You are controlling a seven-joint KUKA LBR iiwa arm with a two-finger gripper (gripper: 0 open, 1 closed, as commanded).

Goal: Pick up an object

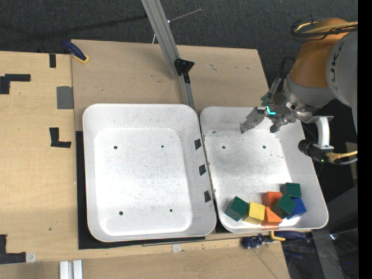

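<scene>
Arm (325, 63) reaches in from the right, grey with orange band, wrist tilted down toward the far end of the right bin (244, 167). Gripper (263, 124) hangs over the bin's far right corner, fingers spread apart, nothing between them, so released. One fingertip (249, 125) points left-down, the other sits nearer the bin's right rim. A small teal light glows at the gripper base.

Blocks sit clustered in the near right corner of the right bin, well apart from the gripper: green block (236, 208) leftmost, yellow block (254, 212) just beside it, orange block (271, 207) next, touching or overlapping a dark green block (288, 197), and a blue block (298, 208) against the rim. Exact contact between them is hard to tell, they are packed tight.

Left bin (139, 167) lies beside the right one, rims touching along the middle. A grey metal pole (163, 25) runs at a slant from the top down to the gap between the bins, black clamp (183, 67) on it. Bench (35, 127) is light wood with black tape marks on the left. A blue-and-yellow clamp handle (75, 51) lies near the bench's far left
</scene>
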